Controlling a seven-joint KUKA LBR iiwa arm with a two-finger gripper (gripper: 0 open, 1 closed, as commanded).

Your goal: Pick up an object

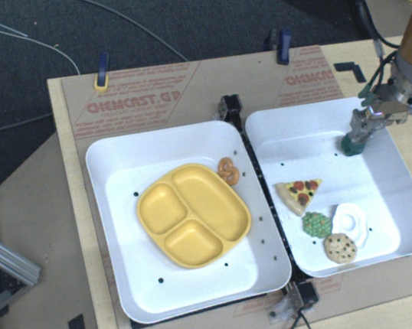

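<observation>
Gripper (357, 137), fingers unreadable to me, sits over a small, likely light green object (352, 147) in the right bin (411, 236); I'd pinch its sides.

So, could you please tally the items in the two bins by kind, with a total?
Divided yellow plate: 1
Pretzel: 1
Pizza slice: 1
Broccoli: 1
Fried egg: 1
Cookie: 1
Dark green item under the end effector: 1
Total: 7
</observation>
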